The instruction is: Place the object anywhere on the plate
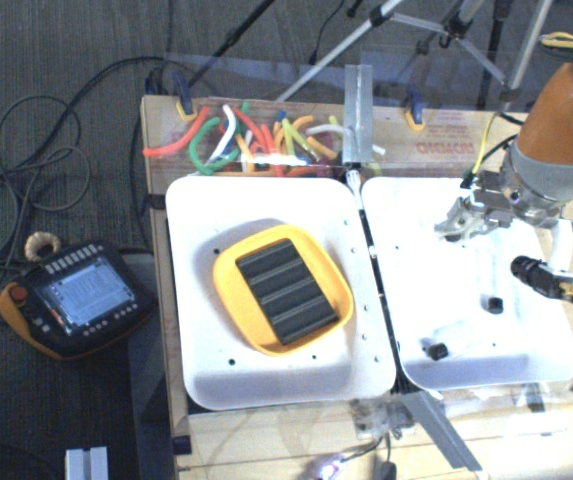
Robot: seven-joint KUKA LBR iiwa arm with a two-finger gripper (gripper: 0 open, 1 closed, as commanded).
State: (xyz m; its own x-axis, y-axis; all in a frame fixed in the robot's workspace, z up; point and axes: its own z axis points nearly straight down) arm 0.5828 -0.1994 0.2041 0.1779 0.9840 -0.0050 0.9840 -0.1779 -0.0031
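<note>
Faintly, red lettering (446, 148) on the bench's back edge stays unreadable.

Both bins looked like smooth white plastic with a soft sheen, the left bin (191, 368) and the right bin (526, 368) alike. In the left bin, the yellow plate (228, 278) seemed glossy plastic, and the dark ribbed block (286, 290) on it appeared matt. Behind the bins, the bench edge (446, 136) looked like bare wood.
</note>
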